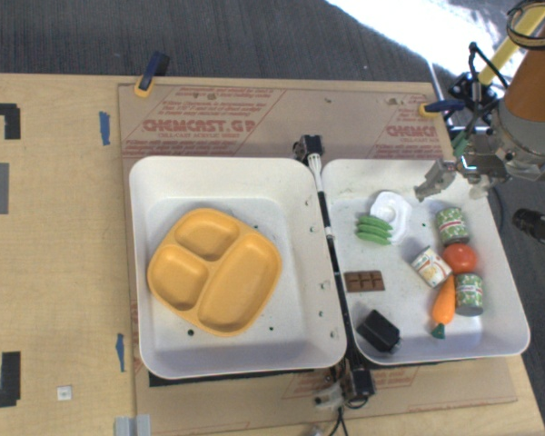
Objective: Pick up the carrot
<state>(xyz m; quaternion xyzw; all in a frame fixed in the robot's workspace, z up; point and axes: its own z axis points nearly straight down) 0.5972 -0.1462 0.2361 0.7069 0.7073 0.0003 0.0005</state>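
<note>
claw (pixel 445 176): cannot tell if open or closed | carrot (pixel 443 305): well below claw, squeezed beside cans | risk: claw bumps cans, carrot slips

bench (pixel 54 243) | brown sheet (pixel 254 107) | two white bins (pixel 154 198)
</note>
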